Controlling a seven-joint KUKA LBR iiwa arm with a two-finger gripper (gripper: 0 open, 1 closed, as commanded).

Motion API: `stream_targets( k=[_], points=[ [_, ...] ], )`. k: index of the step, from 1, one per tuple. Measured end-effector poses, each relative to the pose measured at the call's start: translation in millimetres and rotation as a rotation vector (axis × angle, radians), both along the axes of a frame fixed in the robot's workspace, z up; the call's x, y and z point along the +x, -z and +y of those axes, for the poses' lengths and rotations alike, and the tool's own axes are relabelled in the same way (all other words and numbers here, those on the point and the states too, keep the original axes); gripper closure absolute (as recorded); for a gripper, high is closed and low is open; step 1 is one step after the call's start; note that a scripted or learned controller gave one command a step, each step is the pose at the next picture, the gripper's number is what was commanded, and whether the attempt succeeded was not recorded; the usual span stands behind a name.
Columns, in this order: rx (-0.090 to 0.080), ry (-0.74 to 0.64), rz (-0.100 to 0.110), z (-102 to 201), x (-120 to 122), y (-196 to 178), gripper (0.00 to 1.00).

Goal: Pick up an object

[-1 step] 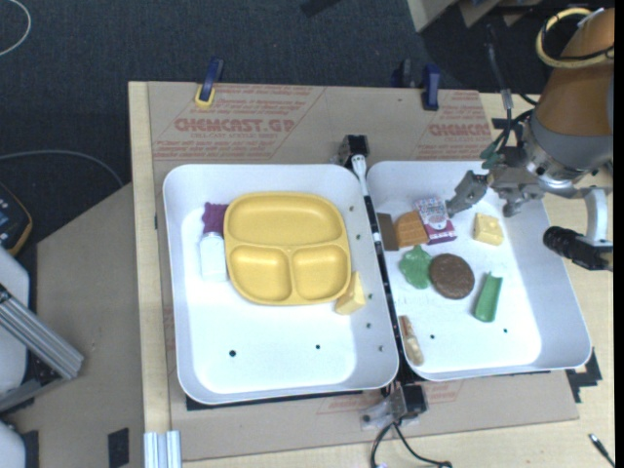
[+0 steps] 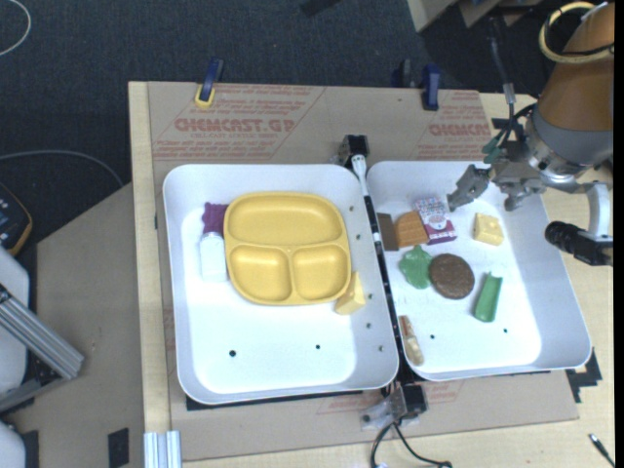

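The claw (image 2: 485, 185) hangs open and empty just above the packet (image 2: 433, 216), in the right bin (image 2: 546, 344), so I'd drop straight down and squeeze it gently.

Bench top: a brown board (image 2: 292, 115) printed with faded red lettering, sitting over a paler wooden surface that shows at the left and right edges.
Left bin (image 2: 263, 359): shallow, white, lying flat on the board, its right rim just beside the other bin.
Right bin (image 2: 531, 344): same white kind, flat on the board, its near right corner reaching the board's edge.
Clamps: a yellow-tipped one (image 2: 207, 91) on the far edge at left, a blue one (image 2: 429, 84) on the far edge at right.
Black fittings: one (image 2: 355, 150) at the far end of the seam between the bins, another (image 2: 405, 398) at the near end.
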State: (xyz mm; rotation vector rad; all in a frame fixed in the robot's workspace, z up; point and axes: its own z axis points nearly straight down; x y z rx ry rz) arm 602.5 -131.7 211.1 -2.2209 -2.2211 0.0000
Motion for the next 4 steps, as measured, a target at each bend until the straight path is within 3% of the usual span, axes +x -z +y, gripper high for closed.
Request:
stream_targets(
  k=[2, 3, 4],
  points=[
    [0.001, 0.000, 0.006, 4.0, 2.2, 109.2, 0.00],
    [0.003, 0.000, -0.002, 4.7, 5.1, 121.5, 0.00],
    [-0.002, 0.000, -0.014, 3.4, 7.4, 108.0, 1.00]
  ],
)
